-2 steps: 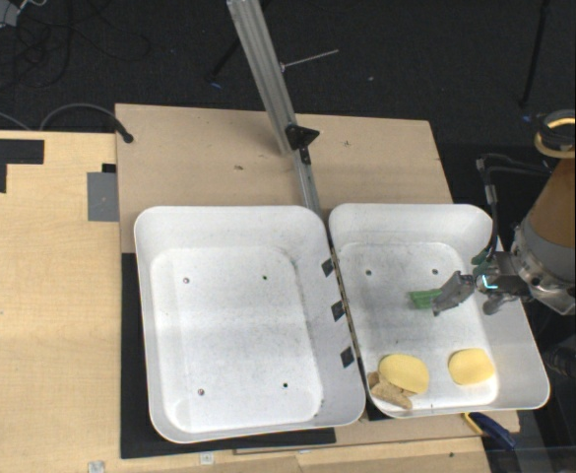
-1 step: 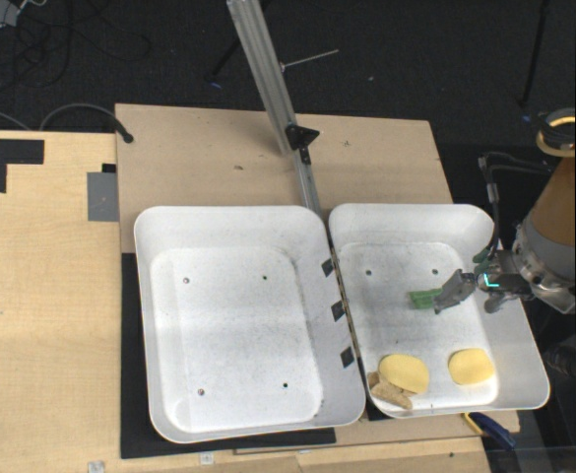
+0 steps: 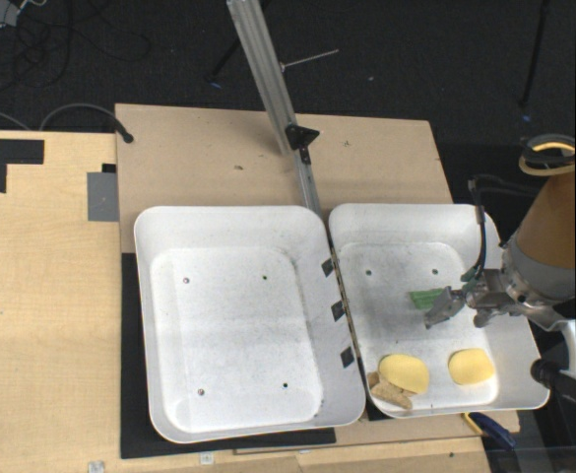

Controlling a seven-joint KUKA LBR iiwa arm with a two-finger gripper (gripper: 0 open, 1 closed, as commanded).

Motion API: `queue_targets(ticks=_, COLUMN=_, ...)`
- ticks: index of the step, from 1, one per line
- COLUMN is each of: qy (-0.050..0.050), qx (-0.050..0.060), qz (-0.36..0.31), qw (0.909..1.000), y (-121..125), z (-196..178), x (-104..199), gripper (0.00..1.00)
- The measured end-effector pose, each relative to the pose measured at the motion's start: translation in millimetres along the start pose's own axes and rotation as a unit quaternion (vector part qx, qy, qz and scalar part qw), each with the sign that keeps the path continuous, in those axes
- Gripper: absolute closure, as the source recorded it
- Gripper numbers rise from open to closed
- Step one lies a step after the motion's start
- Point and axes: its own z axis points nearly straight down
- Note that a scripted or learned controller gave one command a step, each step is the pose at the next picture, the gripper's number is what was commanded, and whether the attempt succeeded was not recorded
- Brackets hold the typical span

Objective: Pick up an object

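Robotics lab: plywood bench, aluminium camera mast, loose floor cables.

A tan worktop carries two white bins: the left bin and, touching it at 3 o'clock, the right bin. A grey metal rail slants up toward 11 o'clock from their shared edge. Cables lie on the dark floor.

The arm runs off the right edge, so little beyond its orange band and wrist can be seen. The pincer overlaps a small green thing in the right bin; contact can't be told. Beside the left yellow lump, a tan scrap is too small to name.
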Motion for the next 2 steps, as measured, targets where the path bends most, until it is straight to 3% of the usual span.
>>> queue_targets(ticks=1, qy=0.001, qx=0.001, qz=0.000, qw=1.0000, y=-7.7, z=62.3, x=2.8, gripper=0.00)
queue_targets(ticks=2, qy=-0.001, qx=-0.003, qz=0.001, qw=1.0000, y=-7.4, z=95.5, x=3.0, gripper=0.00)
